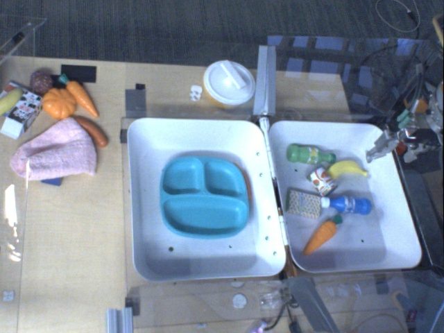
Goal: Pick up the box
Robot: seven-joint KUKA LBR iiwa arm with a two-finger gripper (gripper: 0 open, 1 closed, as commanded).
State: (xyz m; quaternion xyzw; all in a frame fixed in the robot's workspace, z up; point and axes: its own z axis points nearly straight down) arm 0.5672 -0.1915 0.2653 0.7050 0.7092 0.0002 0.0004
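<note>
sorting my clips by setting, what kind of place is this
Probably a robot lab test bench, not a home. Two white bins sit side by side on a wooden bench, toy food such as a carrot and banana fills one, and the arm's gripper reaches in.

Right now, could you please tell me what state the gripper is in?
Gripper: at the right bin's upper right edge, holding nothing visible; open or closed cannot be told.
</note>
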